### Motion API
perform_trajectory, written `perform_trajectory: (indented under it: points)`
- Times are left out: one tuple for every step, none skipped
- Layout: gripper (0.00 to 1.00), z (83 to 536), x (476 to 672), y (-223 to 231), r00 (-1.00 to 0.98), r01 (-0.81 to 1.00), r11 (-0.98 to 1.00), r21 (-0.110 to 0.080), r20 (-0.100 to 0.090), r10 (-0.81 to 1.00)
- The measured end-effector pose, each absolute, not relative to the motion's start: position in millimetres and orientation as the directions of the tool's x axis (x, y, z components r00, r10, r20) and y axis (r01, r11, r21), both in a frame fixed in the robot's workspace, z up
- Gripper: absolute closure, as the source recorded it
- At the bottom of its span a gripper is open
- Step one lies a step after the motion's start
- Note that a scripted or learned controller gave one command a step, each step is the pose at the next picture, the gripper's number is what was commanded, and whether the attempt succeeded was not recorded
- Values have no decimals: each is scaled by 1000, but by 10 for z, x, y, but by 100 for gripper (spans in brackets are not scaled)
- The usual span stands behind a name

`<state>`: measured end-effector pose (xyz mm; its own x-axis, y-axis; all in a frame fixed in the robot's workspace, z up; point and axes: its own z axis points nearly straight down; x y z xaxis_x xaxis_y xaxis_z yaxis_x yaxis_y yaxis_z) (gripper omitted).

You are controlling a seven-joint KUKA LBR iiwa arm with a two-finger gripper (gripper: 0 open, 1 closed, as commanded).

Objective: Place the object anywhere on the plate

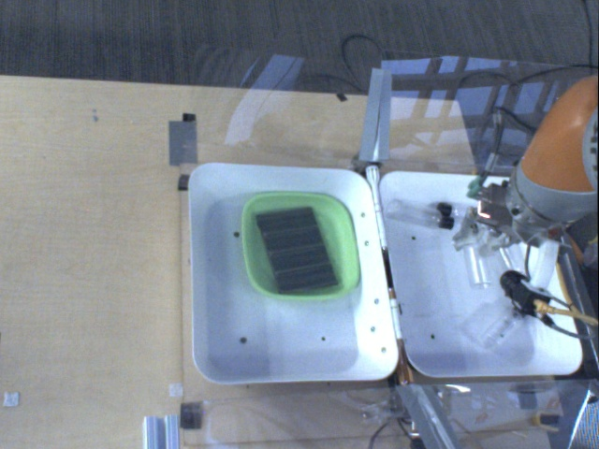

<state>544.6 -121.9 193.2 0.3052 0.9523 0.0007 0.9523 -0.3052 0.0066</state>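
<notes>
- Dark grey ribbed rectangular block (296,249): lying flat on square lime-green plastic plate (348,241), in left shallow white bin (211,279).
- Two-finger gripper (479,241): over right shallow white bin (421,344), apart from block; finger state cannot be judged.

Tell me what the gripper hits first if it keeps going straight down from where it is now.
Most likely the white floor of the right bin: the gripper hangs over it pointing down. Clear objects seem to lie nearby, but depth is hard to judge.

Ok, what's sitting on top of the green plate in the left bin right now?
A dark grey ridged block lies flat on the green plate, roughly centred and slightly turned. The plate's floor beneath the block is covered, so anything under it cannot be seen.
</notes>
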Motion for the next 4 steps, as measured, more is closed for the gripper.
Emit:
perform_trajectory:
  points:
    - [0, 1932, 5446, -1220, 305, 952, -305, 7, 1, 952]
    - [0, 2677, 5129, -1615, 345, 939, -345, 8, 1, 939]
    - [0, 2951, 4891, -1931, 423, 906, -423, 9, 0, 906]
    - [0, 3452, 4889, -1945, 482, 876, -482, 10, 1, 876]
